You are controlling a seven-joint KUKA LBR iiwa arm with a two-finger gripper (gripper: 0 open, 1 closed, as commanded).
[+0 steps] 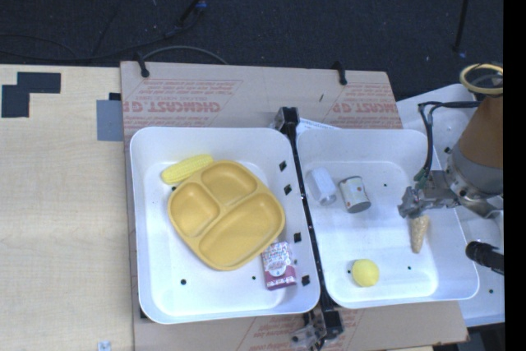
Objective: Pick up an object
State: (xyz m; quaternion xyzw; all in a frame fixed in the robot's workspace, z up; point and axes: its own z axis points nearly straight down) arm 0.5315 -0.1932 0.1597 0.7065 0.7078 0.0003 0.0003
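My gripper (413,206) is low over the right edge of the right bin (386,292), at the end of the grey arm with the orange band (486,127). A tan cone-shaped object (419,233) lies directly below the gripper, its tip pointing toward the bin's front; whether they touch is unclear. Further left in this bin are a small grey can (355,194) and a pale translucent cylinder (321,185). A yellow ball (365,273) rests near the front wall.
The left bin (148,259) holds a yellow divided plate (226,214), a yellow corn-like piece (186,168) at its back left and a red packet (279,265) at its front right. A black divider (300,210) runs between the bins.
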